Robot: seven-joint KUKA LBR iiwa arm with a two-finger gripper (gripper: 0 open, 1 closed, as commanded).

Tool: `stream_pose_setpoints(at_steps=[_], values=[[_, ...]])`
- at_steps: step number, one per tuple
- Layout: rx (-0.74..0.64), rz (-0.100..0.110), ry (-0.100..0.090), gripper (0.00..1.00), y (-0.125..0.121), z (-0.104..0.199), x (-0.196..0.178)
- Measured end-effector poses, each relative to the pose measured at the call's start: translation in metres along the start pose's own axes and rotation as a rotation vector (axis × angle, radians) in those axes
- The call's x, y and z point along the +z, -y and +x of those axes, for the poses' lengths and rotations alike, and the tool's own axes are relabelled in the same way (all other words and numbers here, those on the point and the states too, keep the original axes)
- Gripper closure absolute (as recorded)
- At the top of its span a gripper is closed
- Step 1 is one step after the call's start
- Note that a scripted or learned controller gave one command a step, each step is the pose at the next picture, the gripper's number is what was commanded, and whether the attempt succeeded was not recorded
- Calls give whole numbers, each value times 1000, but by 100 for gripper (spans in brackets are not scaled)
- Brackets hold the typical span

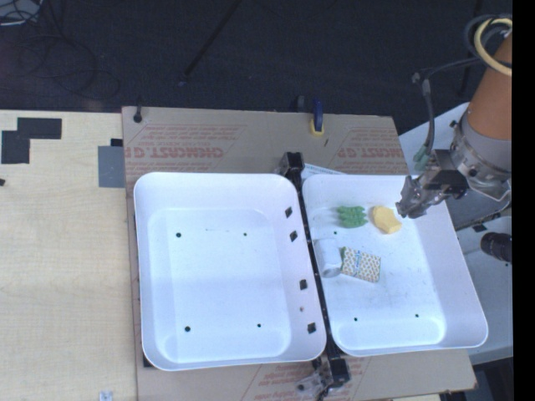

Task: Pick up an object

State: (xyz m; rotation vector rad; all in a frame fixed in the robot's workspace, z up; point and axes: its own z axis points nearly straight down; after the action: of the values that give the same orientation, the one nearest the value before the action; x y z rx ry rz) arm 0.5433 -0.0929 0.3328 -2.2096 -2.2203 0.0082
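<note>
- The gripper is poised just right of the yellow piece in the right bin, likely lined up for a grasp
- Nothing is seen held; its opening cannot be told
- A green piece and packet are left nearby

The arm is cut off by the right edge of the camera view, so its upper links cannot be seen. The gripper hangs over the far right rim of the right bin; its fingertips are dark and small, and whether they are apart or together cannot be told. The patterned packet near that bin's left wall carries print too fine to read. The whitish object touching it blends into the bin floor, and its shape stays unclear. The clamp at the bench's near edge is cropped by the frame's bottom
</note>
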Motion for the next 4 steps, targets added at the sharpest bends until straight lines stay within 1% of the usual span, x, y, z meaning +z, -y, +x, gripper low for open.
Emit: stream_pose_setpoints(at_steps=[1, 2, 3, 4], values=[[7, 1, 0, 100, 71, -4, 40], [8, -18, 9, 100, -5, -83, -22], [-4, -3, -1, 100, -30, 25, 41], [7, 4, 0, 100, 50, 37, 86]])
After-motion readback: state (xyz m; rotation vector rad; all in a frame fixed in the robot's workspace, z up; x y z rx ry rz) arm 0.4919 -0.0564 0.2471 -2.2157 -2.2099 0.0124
